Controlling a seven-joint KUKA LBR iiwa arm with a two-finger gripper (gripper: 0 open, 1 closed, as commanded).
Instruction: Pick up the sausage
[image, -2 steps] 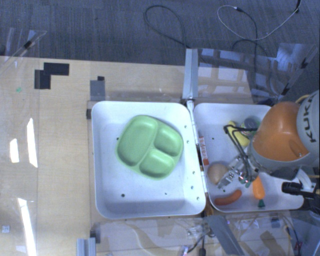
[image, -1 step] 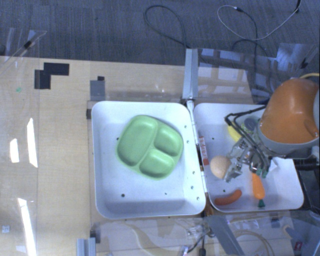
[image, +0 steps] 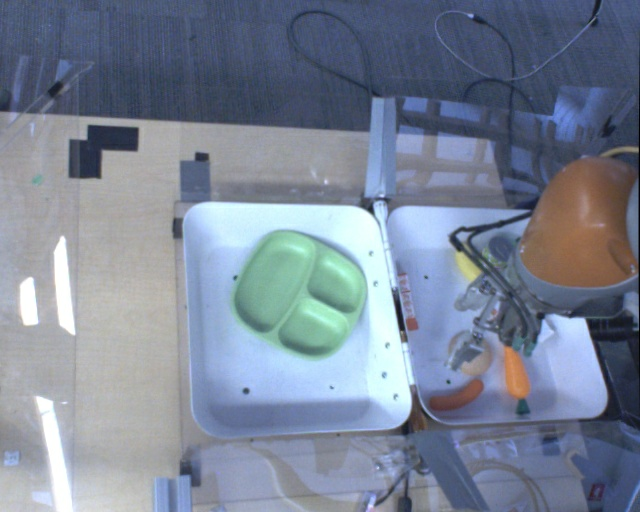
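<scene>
The jaws (image: 470, 352) hang low in the right bin (image: 590, 395), but we cannot tell how they stand, because the metal parts there blur into one another and into a pale object beneath them. The arm (image: 580, 235) reaches in from the right, its orange band bulking over the bin's far right side, which we judge puts the wrist roughly over the cluster of items near the bin's front.

The sausage (image: 455, 398) lies flat on the floor of the right bin, close to the front wall and toward the bin's left corner. It sits just in front of the jaws, near them, and nothing of it shows between them, so we judge it not yet grasped. A carrot (image: 515, 375) lies just to the right of the sausage, and a yellow item (image: 466, 264) peeks out farther back.

In the left bin (image: 215, 390) a green divided plate (image: 300, 292) rests near the middle, well apart from the work. Both bins sit side by side on the worktop (image: 100, 350).
</scene>
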